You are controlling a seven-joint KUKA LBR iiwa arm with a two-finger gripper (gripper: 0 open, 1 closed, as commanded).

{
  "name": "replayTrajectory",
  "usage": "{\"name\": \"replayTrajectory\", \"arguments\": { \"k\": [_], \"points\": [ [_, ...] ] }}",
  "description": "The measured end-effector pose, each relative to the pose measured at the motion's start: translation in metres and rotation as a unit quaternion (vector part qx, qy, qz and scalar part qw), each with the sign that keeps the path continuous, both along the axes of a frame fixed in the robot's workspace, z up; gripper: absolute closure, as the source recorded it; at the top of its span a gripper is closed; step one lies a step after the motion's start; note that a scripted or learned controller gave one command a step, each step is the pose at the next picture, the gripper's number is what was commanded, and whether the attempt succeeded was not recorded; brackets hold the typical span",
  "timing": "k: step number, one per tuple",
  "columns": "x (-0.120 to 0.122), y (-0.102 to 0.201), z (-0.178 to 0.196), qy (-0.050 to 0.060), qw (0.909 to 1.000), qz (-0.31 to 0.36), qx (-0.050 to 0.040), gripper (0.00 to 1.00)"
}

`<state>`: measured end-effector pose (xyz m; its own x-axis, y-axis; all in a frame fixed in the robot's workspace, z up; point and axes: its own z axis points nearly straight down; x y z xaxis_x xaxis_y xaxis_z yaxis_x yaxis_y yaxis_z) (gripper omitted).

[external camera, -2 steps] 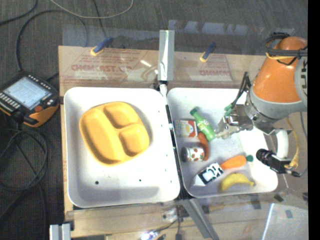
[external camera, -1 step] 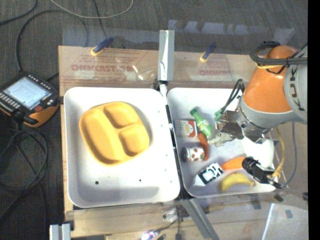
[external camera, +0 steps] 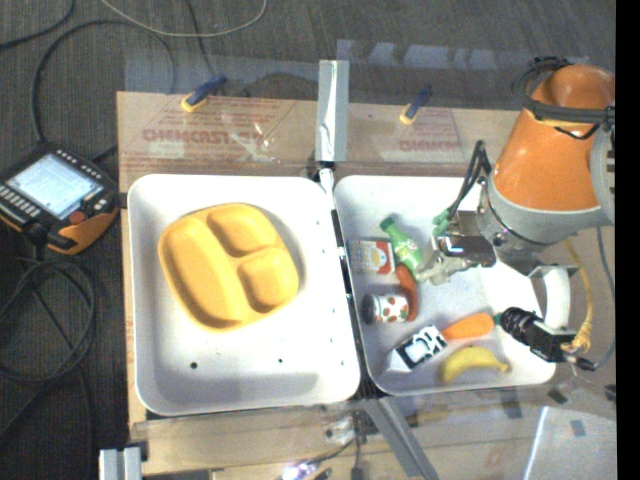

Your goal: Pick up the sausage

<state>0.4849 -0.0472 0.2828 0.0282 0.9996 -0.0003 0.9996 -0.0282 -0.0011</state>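
Tray (external camera: 232, 264) in left bin (external camera: 150, 368), sausage (external camera: 407, 279) among items in right bin (external camera: 365, 200)

Hidden and cut-off parts around the right bin

Right bin (external camera: 372, 363) far side covered by the arm (external camera: 555, 158), itself cropped at the right edge; sausage (external camera: 407, 278) partly under the gripper (external camera: 440, 260), fingertips too small to read; carton (external camera: 376, 256) label blurred, illegible.
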Motion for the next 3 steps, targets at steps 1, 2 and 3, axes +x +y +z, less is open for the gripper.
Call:
{"name": "replayTrajectory", "arguments": {
  "k": [1, 2, 3],
  "points": [
    [-0.001, -0.028, 0.01, 0.001, 0.9993, 0.037, -0.0013, 1.0],
    [0.008, -0.01, -0.096, 0.002, 0.9947, -0.103, -0.0002, 1.0],
    [0.017, 0.033, -0.011, 0.001, 0.9968, -0.08, -0.0012, 1.0]
  ]
}}
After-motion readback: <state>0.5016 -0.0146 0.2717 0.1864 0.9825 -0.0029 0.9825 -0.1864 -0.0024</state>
